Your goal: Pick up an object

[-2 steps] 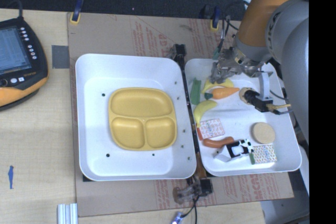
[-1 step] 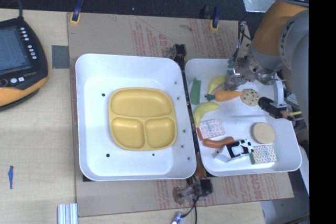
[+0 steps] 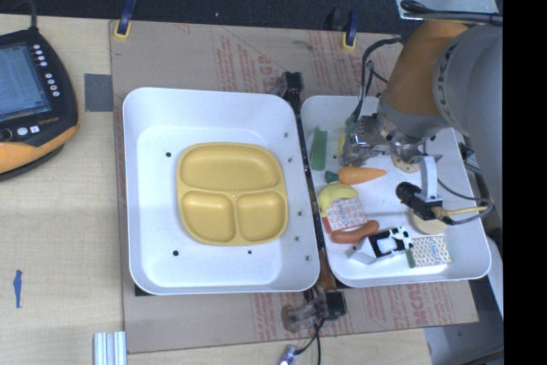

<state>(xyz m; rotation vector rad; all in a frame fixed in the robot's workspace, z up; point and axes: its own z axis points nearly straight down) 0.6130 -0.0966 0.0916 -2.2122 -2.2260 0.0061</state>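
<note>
Right bin (image 3: 479, 265) is cluttered: the carrot (image 3: 361, 175) sits just below the gripper (image 3: 363, 141), a green stick (image 3: 318, 148) to its left, a sausage (image 3: 353, 232) further down. A yellow divided plate (image 3: 232, 191) fills the left bin (image 3: 145, 184). The arm (image 3: 444, 81) reaches in from the right, wrist low over the bin's top corner. Can't tell how the jaws stand.
</note>
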